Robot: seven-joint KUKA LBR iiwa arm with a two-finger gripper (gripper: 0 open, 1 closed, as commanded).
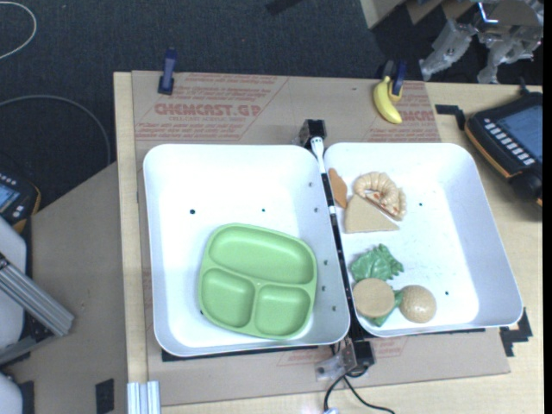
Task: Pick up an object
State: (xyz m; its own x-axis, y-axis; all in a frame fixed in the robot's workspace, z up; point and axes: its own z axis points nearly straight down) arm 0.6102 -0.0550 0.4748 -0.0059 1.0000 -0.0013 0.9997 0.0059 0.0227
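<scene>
Shrimp (381, 191) beside bread wedge (369, 218), lettuce (376, 263) below.

My pincer (498, 17) is hanging past the tabletop's (259, 102) far right corner. The banana (387, 102) is lying nearest it, behind the right bin (483, 231). In that bin, farther from my pincer, the shrimp (382, 192) is sitting on the wedge (366, 218); the lettuce (375, 262) and two buns (373, 297) (417, 303) are lying beyond. The divided tray (257, 280) is lying farthest away, in the left bin (172, 205).

The pincer (483, 37) hangs at the frame's top right, well above the bench.
</scene>
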